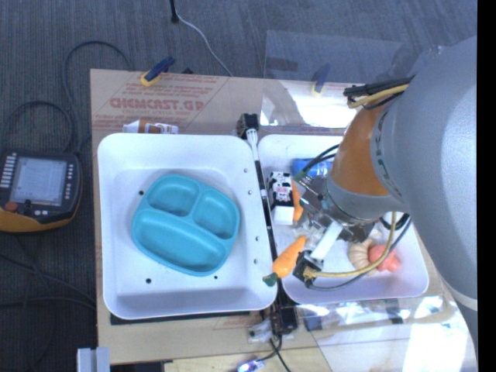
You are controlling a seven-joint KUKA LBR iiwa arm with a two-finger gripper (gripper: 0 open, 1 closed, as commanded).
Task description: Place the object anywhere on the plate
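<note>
A blue plate (186, 222) with three compartments lies in the middle of the left bin (124, 285). An orange carrot (289, 256) with a green tip shows over the wall between the two bins, near their front edge, pointing down and left. My gripper (304, 246) is right against the carrot's upper end, low over the left side of the right bin (411, 285). The wrist and arm hide how it meets the carrot. The carrot is right of the plate, apart from it.
In the right bin lie a black-and-white item (279, 184), a blue item (307, 166), a beige ring-shaped piece (361, 253) and a pink-red piece (390, 260). A teach pendant (37, 188) rests on the floor at left.
</note>
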